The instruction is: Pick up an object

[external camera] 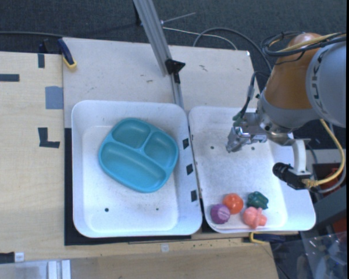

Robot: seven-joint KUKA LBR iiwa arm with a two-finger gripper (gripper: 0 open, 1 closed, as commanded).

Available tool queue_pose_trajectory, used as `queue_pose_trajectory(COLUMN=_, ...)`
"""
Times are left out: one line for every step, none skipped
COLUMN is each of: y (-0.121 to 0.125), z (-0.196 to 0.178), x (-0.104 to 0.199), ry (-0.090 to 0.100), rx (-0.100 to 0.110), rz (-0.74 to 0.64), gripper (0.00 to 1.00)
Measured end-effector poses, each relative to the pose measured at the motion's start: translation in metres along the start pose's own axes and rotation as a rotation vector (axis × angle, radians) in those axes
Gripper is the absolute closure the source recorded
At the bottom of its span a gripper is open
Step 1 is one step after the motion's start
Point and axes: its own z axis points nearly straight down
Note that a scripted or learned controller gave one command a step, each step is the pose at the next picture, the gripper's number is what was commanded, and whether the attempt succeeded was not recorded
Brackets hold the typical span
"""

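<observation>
We see four small toys (likely light, smooth plastic) at five o'clock in the right bin (291,211); the orange ball (233,202) suits gripping across its middle. Fingers (237,139): we cannot tell.

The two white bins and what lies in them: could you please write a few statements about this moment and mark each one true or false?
1. The blue divided plate lies in the left bin. True.
2. The small toys sit at the far edge of the right bin. False: the orange toy, purple toy, pink toy and dark green toy cluster at its near edge.
3. The gripper is above the right bin. True.
4. The gripper holds the orange toy. False: the toy lies on the bin floor, apart from the gripper.
5. The plate has a single undivided well. False: it has three compartments.
</observation>
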Motion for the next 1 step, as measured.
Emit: queue_pose_trajectory(y=0.0313, z=-0.0107, x=0.042, ry=-0.001, rx=-0.002, rz=0.0, gripper=1.0)
